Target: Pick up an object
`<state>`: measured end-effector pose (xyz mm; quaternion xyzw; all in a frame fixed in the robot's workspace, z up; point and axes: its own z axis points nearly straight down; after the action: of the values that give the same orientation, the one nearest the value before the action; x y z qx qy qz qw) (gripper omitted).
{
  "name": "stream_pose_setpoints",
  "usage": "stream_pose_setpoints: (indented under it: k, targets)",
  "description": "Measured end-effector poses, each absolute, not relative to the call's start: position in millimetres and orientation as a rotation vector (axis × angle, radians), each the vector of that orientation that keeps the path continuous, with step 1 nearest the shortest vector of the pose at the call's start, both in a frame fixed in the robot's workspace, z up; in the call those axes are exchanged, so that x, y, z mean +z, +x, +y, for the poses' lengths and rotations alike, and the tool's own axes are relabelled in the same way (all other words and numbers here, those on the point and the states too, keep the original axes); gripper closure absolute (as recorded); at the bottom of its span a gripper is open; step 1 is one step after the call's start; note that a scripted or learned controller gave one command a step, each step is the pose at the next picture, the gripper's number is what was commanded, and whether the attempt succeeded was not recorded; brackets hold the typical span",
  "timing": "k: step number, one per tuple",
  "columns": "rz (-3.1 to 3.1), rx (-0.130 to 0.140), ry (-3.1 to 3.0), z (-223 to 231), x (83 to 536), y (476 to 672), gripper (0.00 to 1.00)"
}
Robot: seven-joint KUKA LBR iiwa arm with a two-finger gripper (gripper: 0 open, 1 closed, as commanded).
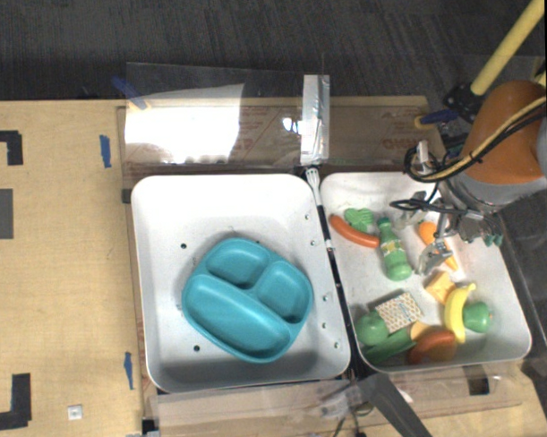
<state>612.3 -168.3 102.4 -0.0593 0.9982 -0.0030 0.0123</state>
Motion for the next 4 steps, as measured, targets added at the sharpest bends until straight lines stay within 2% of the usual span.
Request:
stream_pose_setpoints:
  k: [1,2,3,4]
  targets:
    - [3.128,-0.001,-0.135,-173,89,602.5,0.0]
    - [3.129,-0.001,0.053,-147,89,614.1,0.0]
    - [3.129,-0.002,0.053,-147,89,614.1,0.0]
    - [3.127,0.0,0.141,-121,89,572.7,0.0]
